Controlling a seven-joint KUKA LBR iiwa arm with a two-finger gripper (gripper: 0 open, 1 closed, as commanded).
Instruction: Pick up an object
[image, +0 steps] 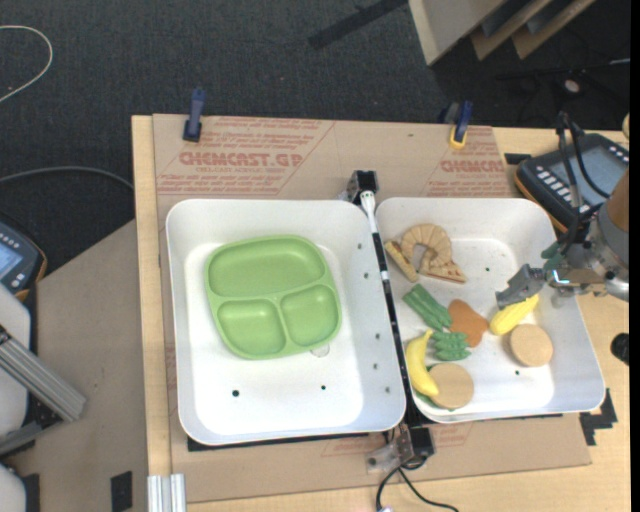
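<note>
Reaching into the right bin (575, 395) from its right side, the claw (522, 292) hovers directly above a yellow lemon (512, 316), apparently touching it; whether it grips is unclear. A tan round piece (530, 347) lies just below the lemon.

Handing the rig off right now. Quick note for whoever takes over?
Gripper: low in the right bin, by the yellow lemon-shaped piece; grip state unreadable.
Right bin also holds a banana, green piece, orange piece, two tan rounds and a pretzel-like piece.
Left bin: green divided plate.
Done: nothing visibly lifted.
Left: pick one object.
</note>
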